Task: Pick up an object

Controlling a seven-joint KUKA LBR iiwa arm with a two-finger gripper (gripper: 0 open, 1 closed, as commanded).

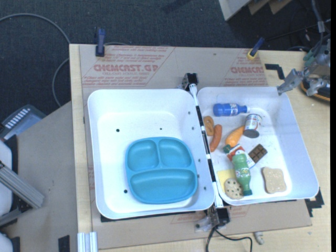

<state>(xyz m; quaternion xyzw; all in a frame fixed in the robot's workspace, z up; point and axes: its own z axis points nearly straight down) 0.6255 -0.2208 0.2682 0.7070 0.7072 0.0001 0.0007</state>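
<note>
1. Camera view, looking down at a slant: two white bins sit side by side on a bench covered with printed cardboard (157,62).
2. Left bin (105,140) holds a blue three-part tray (160,170), lying toward its near right part.
3. Right bin (294,140) holds the small things, gathered in its left and near parts.
4. A blue bottle (229,109) lies on its side near the far wall.
5. A tin can (252,125) lies just right of and below the bottle, tilted.
6. A toy carrot (235,136) lies beside the can; a sausage (216,137) and a brown roll (209,125) lie near the divider.
7. A green bottle (242,172) lies in the near part, with a cracker (233,188) at its left and yellow cheese (224,176) under them.
8. A chocolate piece (258,153) and a bread slice (274,180) lie to the right of the green bottle.
9. The gripper (289,82) shows at the far right, beyond the right bin's far corner, above the bench, well apart from all the items; whether the claw is open I cannot tell, and nothing is seen in it.
</note>
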